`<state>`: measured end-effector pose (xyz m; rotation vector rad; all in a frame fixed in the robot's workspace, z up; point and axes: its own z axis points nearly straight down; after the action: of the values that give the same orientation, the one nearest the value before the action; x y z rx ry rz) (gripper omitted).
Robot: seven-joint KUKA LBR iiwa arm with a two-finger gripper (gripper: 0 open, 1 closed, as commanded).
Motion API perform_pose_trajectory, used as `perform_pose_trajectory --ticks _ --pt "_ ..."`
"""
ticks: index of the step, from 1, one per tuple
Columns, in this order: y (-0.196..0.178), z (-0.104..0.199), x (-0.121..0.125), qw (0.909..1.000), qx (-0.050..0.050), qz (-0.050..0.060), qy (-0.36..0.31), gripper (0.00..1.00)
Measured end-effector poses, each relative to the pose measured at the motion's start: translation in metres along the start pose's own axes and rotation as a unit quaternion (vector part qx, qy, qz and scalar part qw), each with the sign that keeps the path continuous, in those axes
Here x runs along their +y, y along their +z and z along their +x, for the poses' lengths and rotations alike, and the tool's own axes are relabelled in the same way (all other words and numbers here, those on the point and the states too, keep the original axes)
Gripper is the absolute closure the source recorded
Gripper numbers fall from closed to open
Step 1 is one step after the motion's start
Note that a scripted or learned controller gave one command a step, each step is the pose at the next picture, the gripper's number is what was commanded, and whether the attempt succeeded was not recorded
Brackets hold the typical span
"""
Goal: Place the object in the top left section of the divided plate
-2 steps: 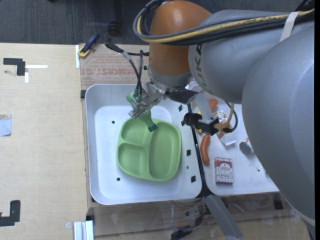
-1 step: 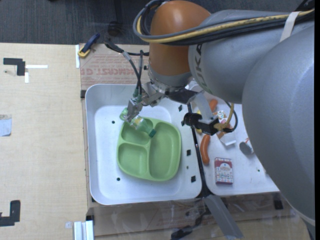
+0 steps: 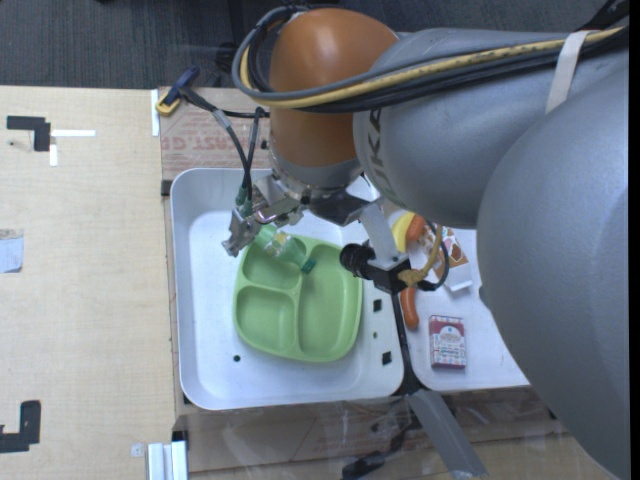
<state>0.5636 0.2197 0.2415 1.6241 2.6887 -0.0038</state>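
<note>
In the fixed camera view, at the upper end of the left shallow white plastic bin [image 3: 200,388]: two-finger gripper [image 3: 252,224] on the grey arm, hanging low over the far left corner of the pale green three-section divided plate [image 3: 325,318]. Cannot tell from this slant whether open or closed; too small and too cluttered with cables to judge. Just beside it, toward the plate's middle, a small clear plastic object with a green end [image 3: 288,250]. Appears to sit at or just above the top left section, with the green end reaching toward the ridge that splits that section from the large one. Cannot tell whether resting on the plate or carried. Judged as the placing step, near its end: positioned this low and this close to the corner presumably so that a release lands inside the section's raised rim, not on the ridge. Risk worth naming: rolling or tipping over the divider, given a light, rounded thing. Off to the right, in the second white bin [image 3: 500,373], well apart from the plate: a yellow rounded item [image 3: 403,230], an orange sausage-shaped piece [image 3: 410,308] and a small red-and-white box [image 3: 447,343], left out of reach of the work, so no part in this task.
</note>
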Motion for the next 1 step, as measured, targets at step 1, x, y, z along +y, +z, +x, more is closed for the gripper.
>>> perform_pose_trajectory --ticks 1 --pt "-0.1050 -0.0050 -0.0483 0.9937 0.000 0.000 0.112 0.00"
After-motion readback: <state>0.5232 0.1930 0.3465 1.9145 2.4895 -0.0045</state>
